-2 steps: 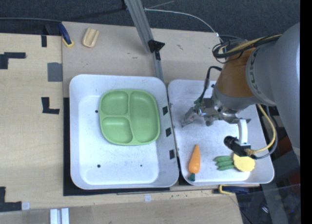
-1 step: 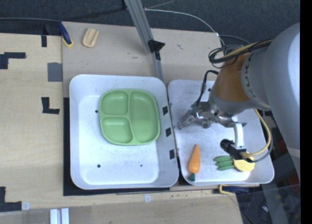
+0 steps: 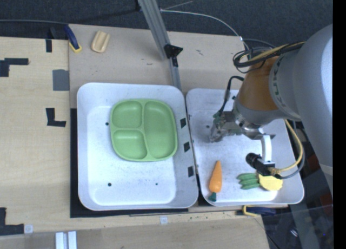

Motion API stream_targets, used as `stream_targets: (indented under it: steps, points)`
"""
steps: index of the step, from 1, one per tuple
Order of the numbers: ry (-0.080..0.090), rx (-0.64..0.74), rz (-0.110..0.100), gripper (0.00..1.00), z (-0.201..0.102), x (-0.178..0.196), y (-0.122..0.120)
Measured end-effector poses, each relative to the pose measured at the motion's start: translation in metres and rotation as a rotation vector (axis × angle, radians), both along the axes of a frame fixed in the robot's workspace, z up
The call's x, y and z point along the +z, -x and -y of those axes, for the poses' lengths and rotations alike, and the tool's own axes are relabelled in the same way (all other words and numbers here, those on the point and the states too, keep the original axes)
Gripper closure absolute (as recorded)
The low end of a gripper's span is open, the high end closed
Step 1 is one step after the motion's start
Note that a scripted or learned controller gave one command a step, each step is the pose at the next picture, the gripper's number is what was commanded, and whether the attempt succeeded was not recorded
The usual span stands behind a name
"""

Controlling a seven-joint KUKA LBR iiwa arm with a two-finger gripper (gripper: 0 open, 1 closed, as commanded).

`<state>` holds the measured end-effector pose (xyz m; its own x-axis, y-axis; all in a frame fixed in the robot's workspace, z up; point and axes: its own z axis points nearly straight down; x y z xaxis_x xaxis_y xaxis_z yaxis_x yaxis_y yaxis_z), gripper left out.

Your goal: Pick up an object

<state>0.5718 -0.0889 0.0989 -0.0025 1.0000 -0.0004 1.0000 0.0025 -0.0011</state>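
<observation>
In the right bin [image 3: 201,113] lies an orange carrot [image 3: 216,176] with a green tip near the front edge. To its right sit a green pod-like toy [image 3: 248,180] and a yellow piece [image 3: 270,182]. My gripper [image 3: 217,132] hangs low over the bin's bare middle, behind and above the carrot, with nothing visible between its fingers. The arm's grey body and orange band cover the bin's right side.
The left bin [image 3: 94,188] holds a green divided plate [image 3: 144,129]. A slanted metal pole [image 3: 154,15] crosses the bench behind the bins. A tan block [image 3: 100,41] and a blue-yellow item [image 3: 73,39] lie at the back left.
</observation>
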Motion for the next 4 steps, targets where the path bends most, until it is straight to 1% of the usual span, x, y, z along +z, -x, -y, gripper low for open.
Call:
stream_targets:
  steps: [1, 2, 3, 4]
  points:
    - [0.000, -0.002, 0.003, 1.00, 0.004, 0.043, 0.002]
    - [0.000, 0.000, 0.004, 1.00, -0.004, 0.095, 0.007]
    - [0.000, 0.000, 0.007, 1.00, -0.006, 0.157, 0.011]
    - [-0.002, 0.005, 0.001, 1.00, -0.061, 0.162, 0.009]
